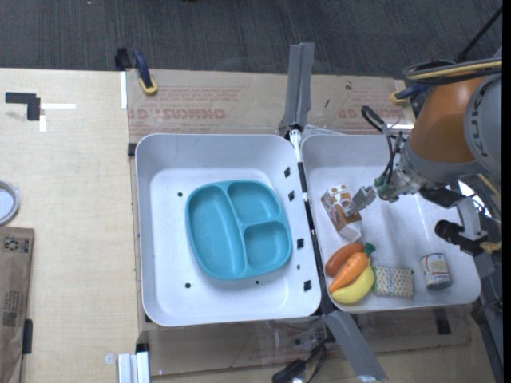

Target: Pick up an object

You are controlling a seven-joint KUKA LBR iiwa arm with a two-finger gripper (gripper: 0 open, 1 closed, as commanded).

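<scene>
One hand (363, 200) hovers beside a small carton (338, 206) (print unreadable); whether its fingers are apart, I cannot tell.

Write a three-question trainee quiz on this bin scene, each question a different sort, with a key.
1. True or false: the blue divided plate lies in the left bin.
2. Which item lies nearest the tool? A) the small can B) the small carton C) the banana
3. Fill in: the carrot lies against the ____, near the front of the right bin.

Key: 1 true; 2 B; 3 banana.
</scene>
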